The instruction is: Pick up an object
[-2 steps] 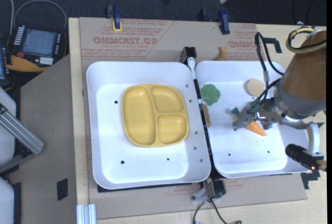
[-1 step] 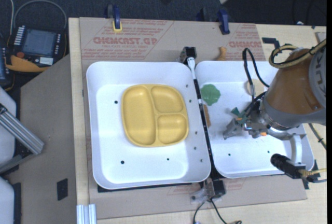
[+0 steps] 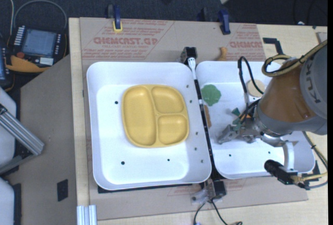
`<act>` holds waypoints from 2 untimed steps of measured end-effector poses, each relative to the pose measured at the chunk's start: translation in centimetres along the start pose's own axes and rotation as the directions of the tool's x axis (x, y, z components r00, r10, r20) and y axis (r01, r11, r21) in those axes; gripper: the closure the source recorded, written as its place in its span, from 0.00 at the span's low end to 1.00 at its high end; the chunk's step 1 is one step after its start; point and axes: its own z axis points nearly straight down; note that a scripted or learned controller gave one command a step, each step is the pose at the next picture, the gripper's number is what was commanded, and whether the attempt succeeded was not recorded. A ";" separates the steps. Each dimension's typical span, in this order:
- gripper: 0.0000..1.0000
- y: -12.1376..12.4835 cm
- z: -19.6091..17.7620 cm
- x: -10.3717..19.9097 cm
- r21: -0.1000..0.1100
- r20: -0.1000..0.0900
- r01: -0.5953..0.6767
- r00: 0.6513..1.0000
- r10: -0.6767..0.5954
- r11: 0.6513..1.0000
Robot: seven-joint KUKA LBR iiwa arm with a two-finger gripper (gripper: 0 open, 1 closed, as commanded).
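Two shallow white bins sit side by side on the bench. The left bin (image 3: 104,130) holds a yellow divided plate (image 3: 155,114) with three compartments, lying flat near its centre and well apart from the arm.

The right bin (image 3: 237,166) holds a small green object (image 3: 211,94), rounded and leaf-like, resting on the floor toward the far left corner, just beside the wall shared with the left bin. A second, smaller dark green piece (image 3: 236,112) lies near the middle of this bin, close to the gripper; its form is too small to identify.

The arm (image 3: 291,101) reaches in from the right and bends low over the right bin. The gripper (image 3: 229,135) points left, down near the bin floor, in the middle to near part of the bin. Whether the pincer is wide, narrow or clamped cannot be told; the metal parts blur together at this angle. Nothing is visibly held between them.

Assessment: the task is not done. No object is lifted; every item rests on a bin floor. The gripper is near the small dark piece and apart from the rounded green object. A confirmed grasp and a lift are both outstanding.
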 end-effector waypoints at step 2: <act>1.00 0.1 -6.6 -1.1 -0.009 0.004 0.000 1.000 0.000 1.000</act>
